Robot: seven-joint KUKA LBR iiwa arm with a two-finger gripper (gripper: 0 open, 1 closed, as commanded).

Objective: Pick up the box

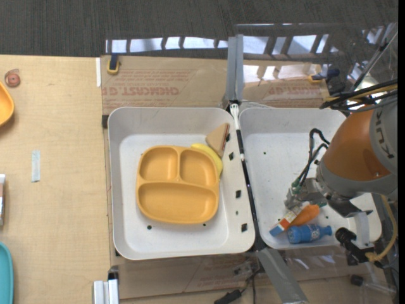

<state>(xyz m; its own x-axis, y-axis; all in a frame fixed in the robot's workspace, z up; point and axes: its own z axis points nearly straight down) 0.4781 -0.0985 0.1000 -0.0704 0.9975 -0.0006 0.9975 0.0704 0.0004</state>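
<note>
Two white bins sit side by side on the tabletop. Inside the left bin [126, 233] lies an orange divided plate [178, 183]; the box [218, 138] (tan, tilted) leans at the plate's upper right corner over a yellow item [212, 156]. The end effector [299, 198] hangs low in the right bin [272, 132], just above an orange carrot [305, 215] and a blue bottle [307, 234]; its state I cannot tell.

A robotics lab or test workshop: a grey and orange robot arm [361, 157] works over two white bins [126, 189] set on a bench lined with flattened cardboard [171, 84], beside a plywood table [57, 119], with metal framing [285, 43] and grey carpet [158, 8] behind
</note>
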